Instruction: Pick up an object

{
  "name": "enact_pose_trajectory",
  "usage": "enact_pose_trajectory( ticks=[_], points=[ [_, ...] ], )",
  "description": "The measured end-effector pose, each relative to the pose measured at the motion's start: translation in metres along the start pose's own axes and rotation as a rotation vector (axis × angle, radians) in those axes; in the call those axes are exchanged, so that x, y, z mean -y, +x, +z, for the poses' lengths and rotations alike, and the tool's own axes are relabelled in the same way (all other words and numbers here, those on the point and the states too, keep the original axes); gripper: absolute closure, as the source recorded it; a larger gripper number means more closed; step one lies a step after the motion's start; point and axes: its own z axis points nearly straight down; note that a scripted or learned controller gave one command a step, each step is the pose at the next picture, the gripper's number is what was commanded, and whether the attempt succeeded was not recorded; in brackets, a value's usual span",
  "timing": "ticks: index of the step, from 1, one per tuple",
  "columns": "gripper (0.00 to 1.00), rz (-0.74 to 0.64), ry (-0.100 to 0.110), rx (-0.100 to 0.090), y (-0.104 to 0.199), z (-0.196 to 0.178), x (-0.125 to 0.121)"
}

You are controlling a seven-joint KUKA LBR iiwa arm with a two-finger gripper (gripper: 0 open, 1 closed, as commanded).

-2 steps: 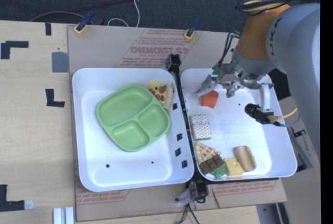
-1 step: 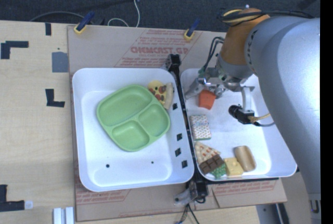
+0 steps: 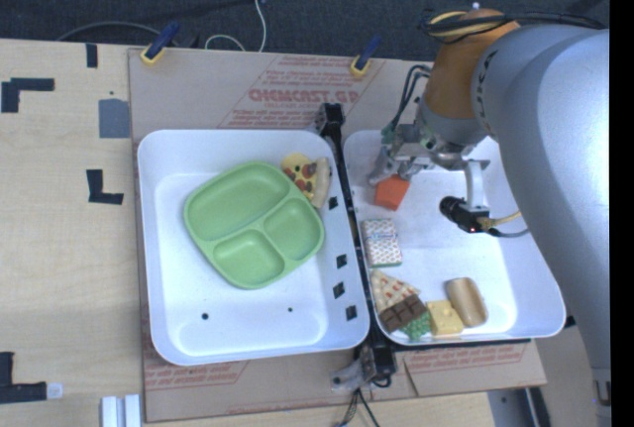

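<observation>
Poised over the right bin (image 3: 536, 278): grey KUKA arm, orange band above the wrist, gripper (image 3: 402, 163) low over an orange block (image 3: 391, 192). Block lying well to the right of the green divided plate (image 3: 253, 227), across the wall that splits the two bins, roughly level with the plate's upper edge. Gripper seemingly touching or just above the block's top; whether spread, pressed together or already pinching the block, impossible to tell from this slanted angle.

Also right of the plate, lower down: a patterned packet (image 3: 381, 242) just below the block, then a cluster of toy foods, among them a waffle piece (image 3: 392, 293), a yellow wedge (image 3: 446, 318) and a bread roll (image 3: 466, 299). Touching the plate's upper right rim: a toy pizza slice (image 3: 307, 175).

Likely step in hand: closing on the block. To do it well: centre over the block before squeezing, straddle two flat opposite faces rather than a corner, go deep enough for a firm hold, and lift straight up. Plenty of clear floor around the block, so little risk of nudging the packet. Possible snag: an off-centre squeeze skidding the block away across the smooth white floor.
</observation>
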Motion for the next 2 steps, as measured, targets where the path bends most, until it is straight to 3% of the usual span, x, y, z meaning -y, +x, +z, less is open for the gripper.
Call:
enact_pose_trajectory(
  ticks=[1,2],
  points=[
    [1.00,-0.003,-0.004,-0.005,0.0643,-0.0956,0.0513],
    [0.00,0.001,0.000,-0.003,0.0605,-0.0899,0.0504]
  ],
)
